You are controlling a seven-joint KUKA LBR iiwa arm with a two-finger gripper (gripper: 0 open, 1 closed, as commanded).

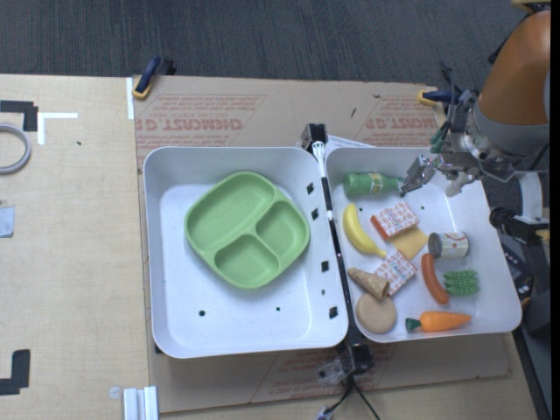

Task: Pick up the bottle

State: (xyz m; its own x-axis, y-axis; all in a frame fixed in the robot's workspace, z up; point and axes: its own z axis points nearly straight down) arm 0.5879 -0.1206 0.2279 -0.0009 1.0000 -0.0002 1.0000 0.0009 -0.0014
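Note:
The green bottle (369, 183) lies on its side at the back of the right bin (490, 213), its cap end pointing right. My gripper (435, 180) hangs just right of the bottle with its fingers spread open and nothing between them. The left fingertip (411, 180) is close to the bottle's cap end. The grey arm with its orange band comes in from the upper right.
Packed in front of the bottle are a banana (359, 230), a red snack box (395, 221), a cheese wedge (409, 244), a can (451, 245), a sausage (433, 278) and a carrot (437, 322). The left bin (166, 261) holds a green divided plate (248, 228).

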